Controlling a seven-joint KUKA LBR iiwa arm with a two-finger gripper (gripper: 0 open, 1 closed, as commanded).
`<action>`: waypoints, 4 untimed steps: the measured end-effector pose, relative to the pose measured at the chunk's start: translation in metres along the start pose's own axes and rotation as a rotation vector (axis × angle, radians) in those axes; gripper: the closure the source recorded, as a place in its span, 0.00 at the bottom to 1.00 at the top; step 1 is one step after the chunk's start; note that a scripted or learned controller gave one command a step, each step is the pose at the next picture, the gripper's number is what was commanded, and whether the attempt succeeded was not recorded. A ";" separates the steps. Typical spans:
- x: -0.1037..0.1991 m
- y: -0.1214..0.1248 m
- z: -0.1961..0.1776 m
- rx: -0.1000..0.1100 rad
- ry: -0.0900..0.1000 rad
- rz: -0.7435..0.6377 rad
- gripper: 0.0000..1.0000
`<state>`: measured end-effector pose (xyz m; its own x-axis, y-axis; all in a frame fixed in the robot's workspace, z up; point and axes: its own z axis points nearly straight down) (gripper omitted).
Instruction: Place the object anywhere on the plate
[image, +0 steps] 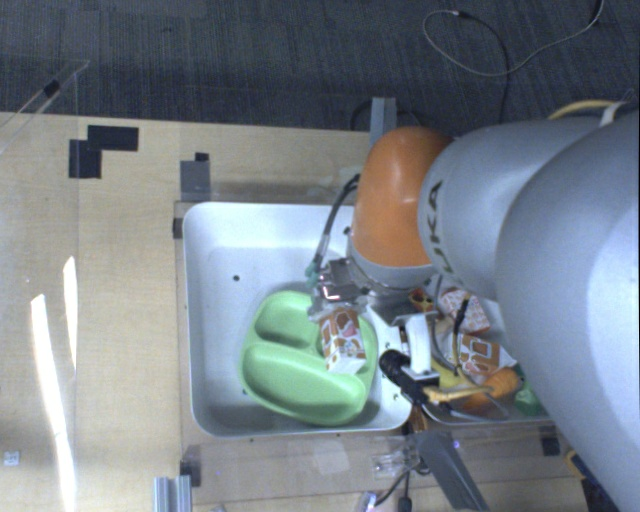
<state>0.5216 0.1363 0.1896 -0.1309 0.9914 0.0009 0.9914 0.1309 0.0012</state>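
A green plate (290, 365) with a divided surface lies in the left white bin (215, 300), toward its front right. A small carton with an orange and white pattern (342, 342) rests on the plate's right side, tilted against its rim. My gripper (328, 292) hangs just above the carton's upper end, under the orange band of the arm. The view does not show whether the gripper touches the carton.
The arm covers most of the right bin (440, 412). Several items lie there: two more patterned cartons (478, 352), an orange piece (500, 384) and a green piece (528, 402). The left bin's floor is bare on the left and at the back.
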 end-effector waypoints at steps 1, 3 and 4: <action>0.000 0.000 0.000 0.000 0.000 0.000 0.00; -0.037 0.008 -0.144 -0.005 -0.001 -0.145 0.00; -0.012 0.070 -0.139 -0.005 -0.001 -0.256 0.00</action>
<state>0.5922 0.1332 0.3286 -0.3779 0.9259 -0.0010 0.9258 0.3779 0.0063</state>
